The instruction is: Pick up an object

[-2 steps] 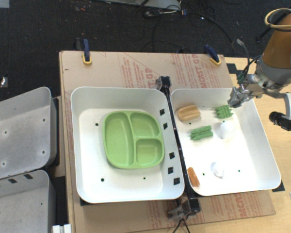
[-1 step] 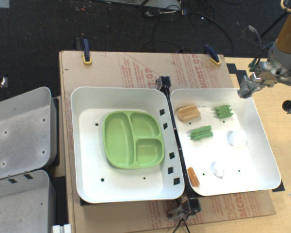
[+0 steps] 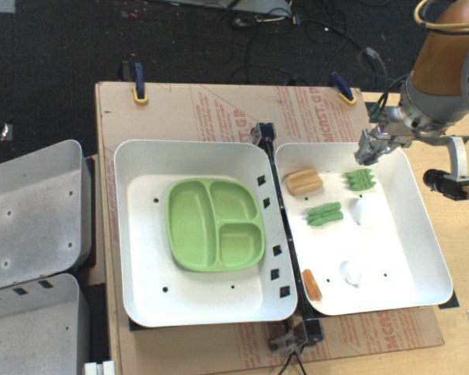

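A: Green ridged plastic piece point(image 3: 360, 180), the small one, sat in the far right corner of the right white bin point(image 3: 422, 233), just below and slightly left of the hand point(image 3: 369, 155).
B: Hand state?
A: Couldn't tell; too small and blurred against the bin rim. Nothing visible in it.
B: Axis?
A: Roughly left to right in the camera view. Second green ridged piece point(image 3: 324, 214) lay farther toward the bin middle, tilted, with the tan bread-roll toy point(image 3: 303, 181) beside the divider.
B: So nearest target?
A: My read: the corner piece, a short drop. Wall close by might foul the approach.
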### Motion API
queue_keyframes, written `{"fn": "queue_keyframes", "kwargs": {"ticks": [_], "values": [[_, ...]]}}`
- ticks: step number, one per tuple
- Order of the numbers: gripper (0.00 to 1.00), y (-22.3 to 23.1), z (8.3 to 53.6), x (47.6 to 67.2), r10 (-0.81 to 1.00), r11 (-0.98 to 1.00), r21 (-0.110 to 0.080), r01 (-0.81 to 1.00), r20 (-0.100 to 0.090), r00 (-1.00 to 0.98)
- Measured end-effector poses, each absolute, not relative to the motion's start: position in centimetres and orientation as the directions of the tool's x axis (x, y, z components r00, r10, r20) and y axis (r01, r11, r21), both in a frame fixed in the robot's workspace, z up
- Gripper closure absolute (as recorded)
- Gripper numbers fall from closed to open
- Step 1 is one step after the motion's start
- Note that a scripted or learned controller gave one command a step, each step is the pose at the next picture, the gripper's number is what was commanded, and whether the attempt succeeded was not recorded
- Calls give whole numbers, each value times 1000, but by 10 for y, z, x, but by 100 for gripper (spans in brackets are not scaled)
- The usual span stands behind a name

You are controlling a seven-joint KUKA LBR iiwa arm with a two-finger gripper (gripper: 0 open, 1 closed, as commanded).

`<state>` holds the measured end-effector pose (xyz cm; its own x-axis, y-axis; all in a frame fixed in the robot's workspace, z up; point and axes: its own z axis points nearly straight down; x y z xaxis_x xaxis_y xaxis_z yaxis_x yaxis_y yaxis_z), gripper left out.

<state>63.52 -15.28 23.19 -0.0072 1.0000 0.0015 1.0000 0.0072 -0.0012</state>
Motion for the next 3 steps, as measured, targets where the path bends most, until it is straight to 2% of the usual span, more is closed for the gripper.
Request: {"fn": "queue_keyframes", "kwargs": {"ticks": [3], "values": [[100,8,254,623,1000,9,1,1000,2,-9]]}}
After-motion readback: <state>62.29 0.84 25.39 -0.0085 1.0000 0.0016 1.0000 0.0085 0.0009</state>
